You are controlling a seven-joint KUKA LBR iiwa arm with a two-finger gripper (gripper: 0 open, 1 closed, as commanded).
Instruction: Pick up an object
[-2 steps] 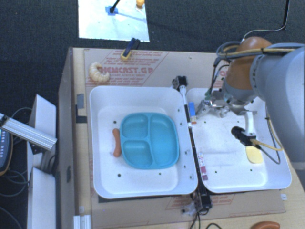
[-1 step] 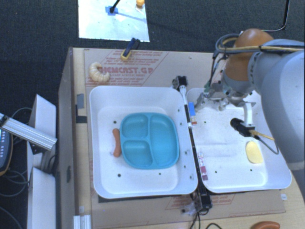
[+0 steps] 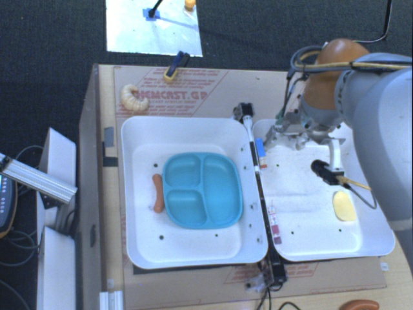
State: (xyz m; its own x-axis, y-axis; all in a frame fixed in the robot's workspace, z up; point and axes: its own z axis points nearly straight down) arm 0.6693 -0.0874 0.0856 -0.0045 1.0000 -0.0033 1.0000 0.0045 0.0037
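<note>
Currently the gripper (image 3: 287, 137) hangs over the far left corner of the right bin (image 3: 303, 234), close to the divider between the two bins. The slanted view does not show whether it is released or clenched, and nothing can be seen in its grasp. A pale yellow oval piece (image 3: 344, 206) lies on the floor of that same bin, near its right wall and well apart from the gripper, toward the near side.

In the left bin (image 3: 148, 241) a blue divided plate (image 3: 202, 190) sits flat in the middle, with an orange toy sausage (image 3: 157, 193) lying just beside its left rim. Both bins rest on a bench topped with printed cardboard (image 3: 193, 94). On that cardboard, beyond the left bin, lie a cream ridged curled toy (image 3: 134, 98) and a yellow-and-black tool (image 3: 175, 66). Dark carpet (image 3: 51, 44) surrounds the bench, and a pale sheet (image 3: 139, 31) on it carries a small orange ball (image 3: 189, 4).
</note>
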